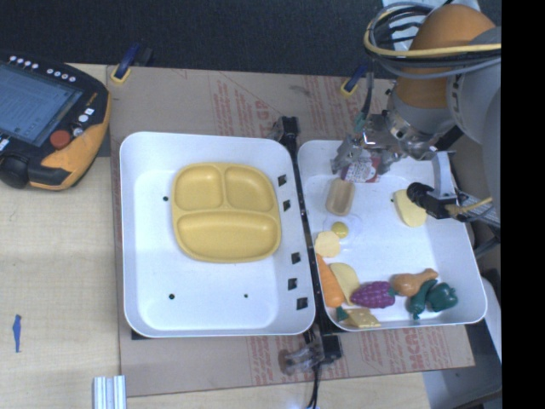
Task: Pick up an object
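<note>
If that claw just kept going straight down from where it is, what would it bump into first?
Probably the tan block, which lies just below the gripper in the right bin. Depth is hard to judge from this slanted view, so it might miss the block and meet the bin floor instead.

The divided plate [226,211] lies in the left bin [145,305]. Right of that bin, the right bin [456,254] holds toy food [373,294]; left of it, on the table [60,271], a pendant [47,122]
</note>
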{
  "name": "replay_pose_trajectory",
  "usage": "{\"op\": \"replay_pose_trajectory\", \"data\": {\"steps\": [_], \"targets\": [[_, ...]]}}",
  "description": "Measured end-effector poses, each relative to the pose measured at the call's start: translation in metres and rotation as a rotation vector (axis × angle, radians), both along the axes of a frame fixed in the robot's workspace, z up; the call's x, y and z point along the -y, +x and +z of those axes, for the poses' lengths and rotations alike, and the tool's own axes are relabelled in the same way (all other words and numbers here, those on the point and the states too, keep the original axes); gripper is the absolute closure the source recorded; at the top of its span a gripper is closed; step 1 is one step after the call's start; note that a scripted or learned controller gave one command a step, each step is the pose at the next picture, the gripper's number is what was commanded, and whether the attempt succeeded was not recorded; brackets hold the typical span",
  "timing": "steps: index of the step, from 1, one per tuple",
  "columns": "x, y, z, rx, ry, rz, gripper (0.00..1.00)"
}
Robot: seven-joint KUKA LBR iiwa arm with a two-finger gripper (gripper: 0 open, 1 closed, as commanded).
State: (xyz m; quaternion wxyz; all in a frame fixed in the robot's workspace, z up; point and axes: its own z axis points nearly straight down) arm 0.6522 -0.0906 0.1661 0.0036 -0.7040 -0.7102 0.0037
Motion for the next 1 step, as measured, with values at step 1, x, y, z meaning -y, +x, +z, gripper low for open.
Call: {"op": "replay_pose_trajectory", "data": {"steps": [1], "targets": [[0.0166, 0.0019, -0.0797, -0.001, -0.001, -0.005, 0.00]]}}
